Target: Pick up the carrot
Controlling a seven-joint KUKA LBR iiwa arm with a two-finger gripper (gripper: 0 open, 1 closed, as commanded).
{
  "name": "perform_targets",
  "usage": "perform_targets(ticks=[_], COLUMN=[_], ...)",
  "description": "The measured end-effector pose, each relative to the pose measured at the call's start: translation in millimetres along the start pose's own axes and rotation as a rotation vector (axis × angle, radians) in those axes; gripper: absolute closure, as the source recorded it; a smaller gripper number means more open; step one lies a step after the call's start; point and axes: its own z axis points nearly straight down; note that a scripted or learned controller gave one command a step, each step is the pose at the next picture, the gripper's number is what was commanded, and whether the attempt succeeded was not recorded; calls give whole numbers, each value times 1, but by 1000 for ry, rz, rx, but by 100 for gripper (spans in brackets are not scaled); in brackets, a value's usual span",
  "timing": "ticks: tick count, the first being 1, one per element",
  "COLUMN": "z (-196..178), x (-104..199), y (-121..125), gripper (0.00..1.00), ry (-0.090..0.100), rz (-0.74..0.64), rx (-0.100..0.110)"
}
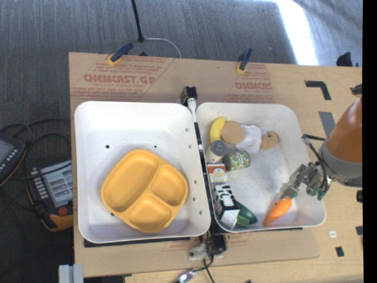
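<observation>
1. From my console I see the gripper (297, 181) hanging over the near right part of the right bin (288, 114), just above the carrot's leafy end. At this slant and size I cannot tell how it is set, and nothing is visibly caught in it.
2. The carrot (277, 211) lies on the bin floor near the front right corner, orange tip toward the near wall, green top (288, 192) pointing up at the gripper.
3. Behind the gripper, the grey wrist and orange band of the arm (349, 140) come in from the right, over the bin's right rim.
4. To the carrot's left, a green item (246, 216) and a small black-and-white carton (224, 198) sit against the near left corner.
5. Further back I make out a banana (217, 128), a tan round lid (232, 132), a white object (252, 137) and a green can (237, 160) clustered together.
6. The left bin (88, 122) holds a yellow divided plate (145, 189).
</observation>
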Motion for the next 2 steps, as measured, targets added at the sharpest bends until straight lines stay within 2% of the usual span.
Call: perform_targets(ticks=[1, 2], z=[0, 33], x=[0, 9], y=[0, 13], gripper=[0, 0], ry=[0, -3], rz=[0, 279], rx=[0, -2])
